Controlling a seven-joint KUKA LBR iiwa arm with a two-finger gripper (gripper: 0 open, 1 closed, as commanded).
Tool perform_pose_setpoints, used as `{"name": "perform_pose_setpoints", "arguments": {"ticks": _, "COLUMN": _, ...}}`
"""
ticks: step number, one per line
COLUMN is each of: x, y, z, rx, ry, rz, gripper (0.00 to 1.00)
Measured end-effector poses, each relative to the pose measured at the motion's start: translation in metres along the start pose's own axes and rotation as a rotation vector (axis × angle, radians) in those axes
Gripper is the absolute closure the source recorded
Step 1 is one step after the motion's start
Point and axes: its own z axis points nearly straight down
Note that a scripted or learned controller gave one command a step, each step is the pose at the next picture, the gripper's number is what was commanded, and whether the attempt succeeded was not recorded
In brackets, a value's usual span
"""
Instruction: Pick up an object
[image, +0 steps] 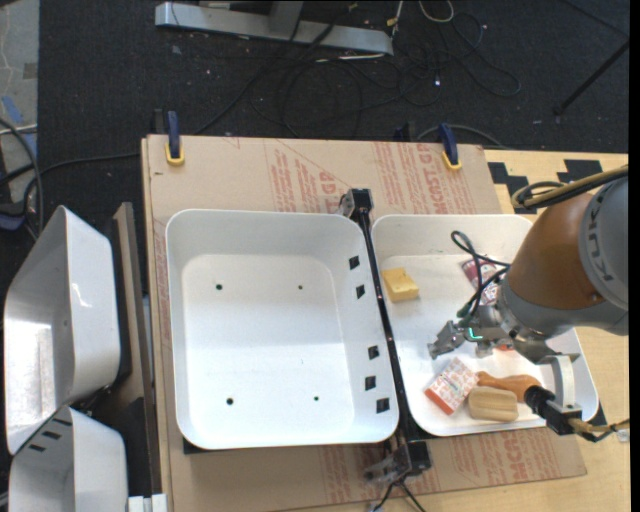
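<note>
Camera view: looking down at a slant on a brown tabletop (300, 180) with red lettering, two white bins side by side on it. Left bin (190, 300) with four small dark dots on its floor. Right bin (420, 235) just beside it, the two rims meeting along a black strip with square black marks.

Reaching in from the right, over the right bin: arm (560, 270), grey with a broad orange band, wrist bent down toward the bin floor. Gripper (448, 342) low over the middle of the right bin, a small green light at its base, tip pointing toward the bin's left side. Open or closed: cannot tell from this angle. Nothing seen caught in it.

All loose things in the right bin. Yellow block (401, 284) near the left wall, apart from the gripper, up and to its left. Red-and-white packet (452, 385) just below the gripper, near the front rim. Tan block (492, 404) beside the packet on its right, touching or nearly so. Orange piece (512, 382) lying just above the tan block. Pinkish wrapper (471, 270) near the arm, partly hidden by it. Thin black cable (462, 242) looping across the back of the bin.

Two yellow clamps (175, 150) on the tabletop's far edge. Grey tubs (55, 320) off to the left.
</note>
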Motion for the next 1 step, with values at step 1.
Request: {"name": "perform_pose_setpoints", "arguments": {"ticks": 1, "x": -0.0363, "y": 0.0598, "z": -0.1591, "rx": -0.021, "ry": -0.009, "rz": -0.007, "gripper": 0.0}}
